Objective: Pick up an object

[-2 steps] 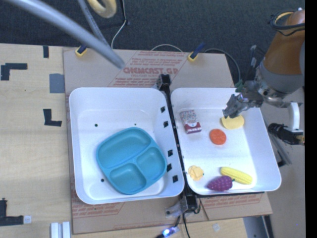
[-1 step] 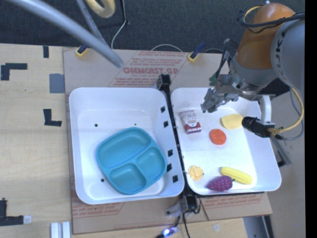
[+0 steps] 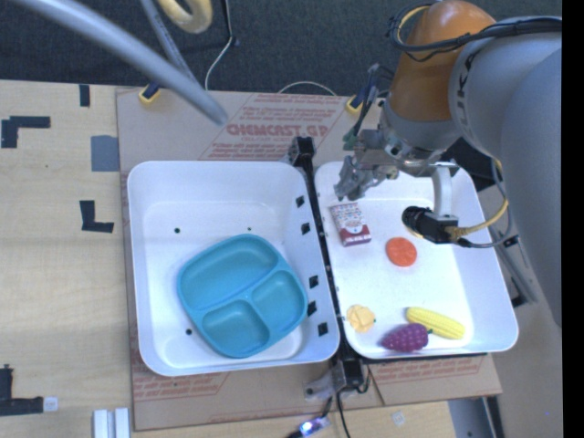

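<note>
In the right bin lie a small red and white carton, an orange ball-like fruit, a yellow corn cob, a purple bunch of grapes and a small yellow piece. My gripper hangs over the bin's far left part, its tips just above and behind the carton. Nothing shows between the fingers.
The left bin holds a blue divided plate. Black clips run along the seam between the bins. A black cylinder with cable juts from the wrist over the right bin. The grey arm fills the upper right.
</note>
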{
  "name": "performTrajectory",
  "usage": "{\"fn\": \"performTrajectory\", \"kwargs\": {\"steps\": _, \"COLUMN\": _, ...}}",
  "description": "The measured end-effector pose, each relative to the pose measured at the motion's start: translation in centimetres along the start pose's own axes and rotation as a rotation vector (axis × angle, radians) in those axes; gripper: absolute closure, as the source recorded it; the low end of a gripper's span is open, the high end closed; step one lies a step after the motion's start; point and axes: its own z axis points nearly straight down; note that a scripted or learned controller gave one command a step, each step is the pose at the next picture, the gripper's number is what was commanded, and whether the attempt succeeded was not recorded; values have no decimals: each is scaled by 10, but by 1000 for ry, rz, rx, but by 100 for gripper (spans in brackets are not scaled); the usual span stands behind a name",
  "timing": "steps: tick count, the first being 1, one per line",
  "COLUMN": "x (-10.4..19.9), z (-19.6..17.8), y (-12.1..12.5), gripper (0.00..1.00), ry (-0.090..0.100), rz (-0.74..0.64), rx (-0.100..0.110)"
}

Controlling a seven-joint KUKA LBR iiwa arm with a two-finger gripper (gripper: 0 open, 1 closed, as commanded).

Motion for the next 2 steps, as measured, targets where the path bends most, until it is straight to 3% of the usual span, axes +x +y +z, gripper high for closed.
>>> {"fn": "performTrajectory", "kwargs": {"steps": 2, "x": 93, "z": -3, "y": 26, "gripper": 100, "ry": 0, "rz": 0, "rx": -2}}
